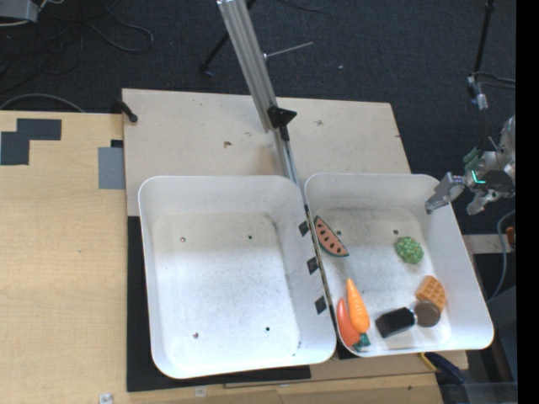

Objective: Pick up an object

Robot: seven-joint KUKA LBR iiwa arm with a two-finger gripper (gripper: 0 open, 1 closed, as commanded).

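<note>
while the gripper [461,194] hung at the three o'clock edge of the scene, just over the upper right rim of the right bin [370,181], nothing lay between its fingers; how wide they stood i could not tell, since it was small and partly cut off. every candidate sat in that right bin: a watermelon slice [331,237] at about ten o'clock against the dividing wall, a green lump [409,250] toward three o'clock, a waffle piece [430,291] and a brown-and-black piece [404,319] near five o'clock, and a carrot [357,307] lying over a red piece [343,318] at seven o'clock. the left bin [219,268] was not the place to reach. the risks, as i judged them: the carrot and watermelon slice hugged the bin wall, so one finger could strike the rim; the clustered pieces at five o'clock touched, so a close could nudge one away or pinch two.
</note>
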